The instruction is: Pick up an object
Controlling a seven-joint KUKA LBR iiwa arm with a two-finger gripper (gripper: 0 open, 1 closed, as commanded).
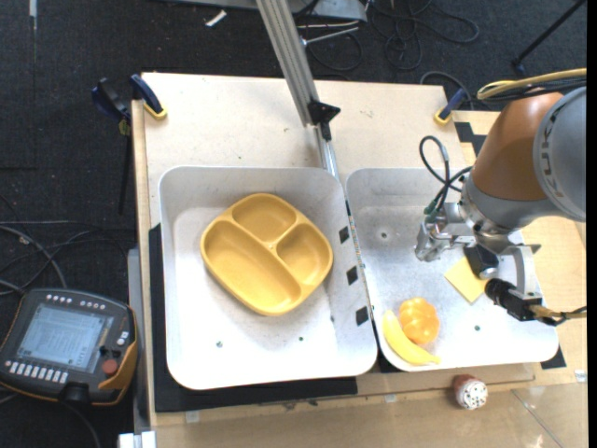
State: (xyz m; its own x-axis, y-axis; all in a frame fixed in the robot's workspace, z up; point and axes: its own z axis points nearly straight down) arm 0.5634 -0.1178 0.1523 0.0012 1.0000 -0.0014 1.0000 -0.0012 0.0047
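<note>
At the frame's right, the gripper (437,244) hangs low in the right bin (392,203) beside a yellow block (464,279), seemingly lining up a grab; whether its jaws are open I cannot tell.

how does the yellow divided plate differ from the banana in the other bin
The plate lies in the middle of the left bin; the banana lies at the right bin's front edge. The plate is wide with three compartments; the banana is small, slim, curved. Both are yellow.

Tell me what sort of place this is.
Likely a robotics lab: a grey and orange arm works over two white bins, a teach pendant lies beside the bench, and loose cables cross the dark floor.
</note>
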